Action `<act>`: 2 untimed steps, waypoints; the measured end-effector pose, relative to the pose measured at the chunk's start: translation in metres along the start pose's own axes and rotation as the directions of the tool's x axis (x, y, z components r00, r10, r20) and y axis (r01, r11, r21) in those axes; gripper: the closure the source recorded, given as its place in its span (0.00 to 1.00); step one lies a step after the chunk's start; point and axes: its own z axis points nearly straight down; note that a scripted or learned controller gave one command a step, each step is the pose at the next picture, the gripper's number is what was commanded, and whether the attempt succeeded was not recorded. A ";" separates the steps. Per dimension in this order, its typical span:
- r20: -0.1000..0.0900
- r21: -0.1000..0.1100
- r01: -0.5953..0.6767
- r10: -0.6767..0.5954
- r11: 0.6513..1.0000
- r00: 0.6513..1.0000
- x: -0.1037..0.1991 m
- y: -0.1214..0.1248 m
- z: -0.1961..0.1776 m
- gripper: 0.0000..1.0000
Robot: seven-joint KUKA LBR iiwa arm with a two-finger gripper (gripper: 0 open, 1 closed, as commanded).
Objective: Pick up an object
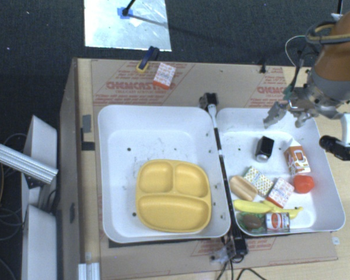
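The right bin [332, 206] holds several objects. A black cylinder [264, 147] stands near its middle. An orange-and-white carton [296, 159] and a red tomato [303, 184] lie to the right. At the front are a hot dog bun [242, 186], a checkered packet [258, 179], a red-and-white packet [280, 192], a banana [261, 207] and a small can [277, 221]. My gripper [287, 116] hangs open over the bin's back edge, above and behind the black cylinder, with nothing between its fingers [272, 114].
The left bin [122, 133] holds a yellow divided plate [174, 195]. A small red-and-white box [164, 74] and a blue-and-yellow item [147, 58] lie on the cardboard behind the bins. A black clamp [210, 101] sits on the divider between them.
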 end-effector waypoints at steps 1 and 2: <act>0.000 0.002 -0.002 0.002 1.000 1.000 -0.004 -0.007 0.090 0.00; 0.001 -0.002 0.000 0.000 1.000 1.000 -0.025 0.002 0.123 0.00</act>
